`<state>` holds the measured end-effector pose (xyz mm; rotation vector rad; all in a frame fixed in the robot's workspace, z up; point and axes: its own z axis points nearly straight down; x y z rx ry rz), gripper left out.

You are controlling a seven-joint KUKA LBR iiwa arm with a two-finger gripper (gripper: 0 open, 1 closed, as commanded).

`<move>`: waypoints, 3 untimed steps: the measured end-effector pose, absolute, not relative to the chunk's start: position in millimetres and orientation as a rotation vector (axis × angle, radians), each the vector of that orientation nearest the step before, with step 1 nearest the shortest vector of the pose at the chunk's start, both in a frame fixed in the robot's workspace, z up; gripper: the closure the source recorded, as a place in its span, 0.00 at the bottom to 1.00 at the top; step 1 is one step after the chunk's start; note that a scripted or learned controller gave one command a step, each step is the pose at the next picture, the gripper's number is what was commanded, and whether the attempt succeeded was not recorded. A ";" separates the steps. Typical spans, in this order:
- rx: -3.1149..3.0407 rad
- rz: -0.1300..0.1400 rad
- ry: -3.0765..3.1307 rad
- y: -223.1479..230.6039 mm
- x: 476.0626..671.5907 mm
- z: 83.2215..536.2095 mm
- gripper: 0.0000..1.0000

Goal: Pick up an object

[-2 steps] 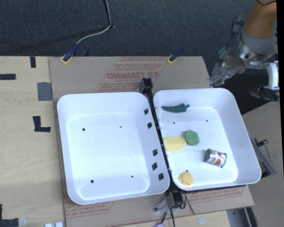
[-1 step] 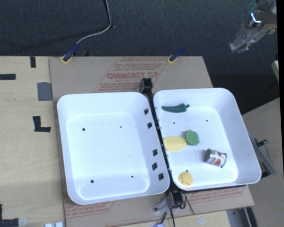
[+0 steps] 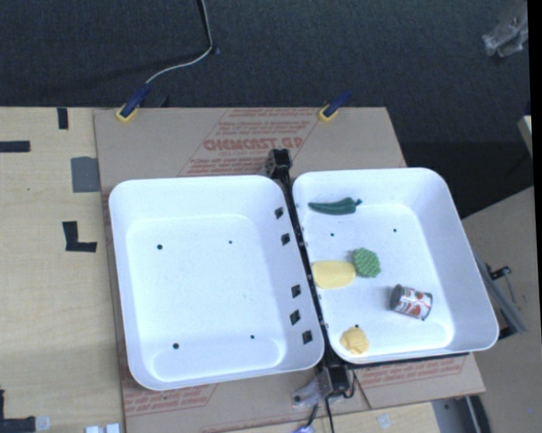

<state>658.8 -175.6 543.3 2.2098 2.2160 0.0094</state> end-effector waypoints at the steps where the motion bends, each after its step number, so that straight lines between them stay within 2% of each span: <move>1: 2.233 -0.016 2.234 -143.3 616.3 342.2 1.00; 2: 2.208 0.013 2.214 -145.4 626.7 490.1 1.00; 3: 2.217 0.004 2.219 -162.8 610.3 538.4 1.00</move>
